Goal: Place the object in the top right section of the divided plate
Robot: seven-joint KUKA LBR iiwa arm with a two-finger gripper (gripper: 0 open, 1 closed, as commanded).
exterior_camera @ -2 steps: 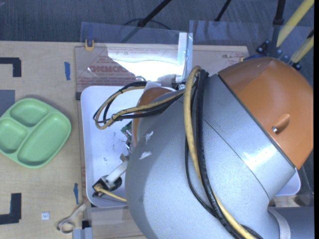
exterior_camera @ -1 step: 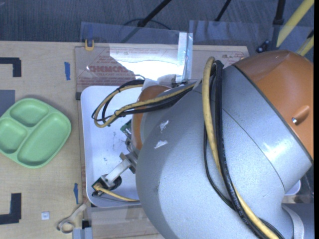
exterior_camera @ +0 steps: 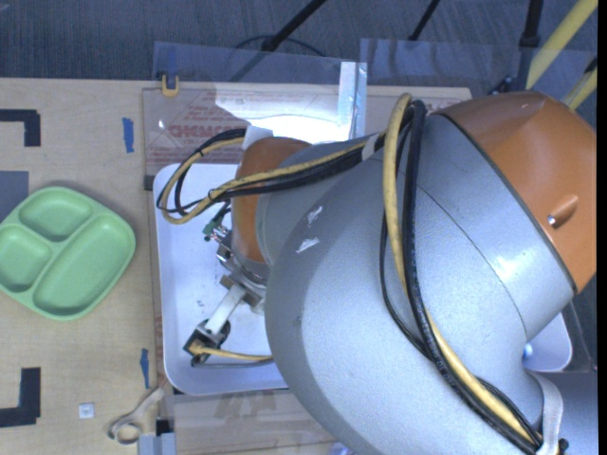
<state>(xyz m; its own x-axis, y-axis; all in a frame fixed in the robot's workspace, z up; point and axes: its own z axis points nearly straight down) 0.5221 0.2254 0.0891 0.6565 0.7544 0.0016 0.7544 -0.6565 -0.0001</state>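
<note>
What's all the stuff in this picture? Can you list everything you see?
divided plate: 1, light green, three sections, on the bench left of the bin
white bin: 1, white, middle of the bench, partly under the arm
clear sheet: 1, see-through, standing at the bin's far edge
blue tape: 2 bits, blue, by the bin's left side, one far and one near
black corner marks: 2, black, left part of the bench
small tag: 1, white, near left corner of the bench
looped thing: 1, beige, by the bin's near left corner; too small to tell what it is
bench: 1, pale wood
arm: 1, grey with an orange band, reaching from the right down into the bin
</note>
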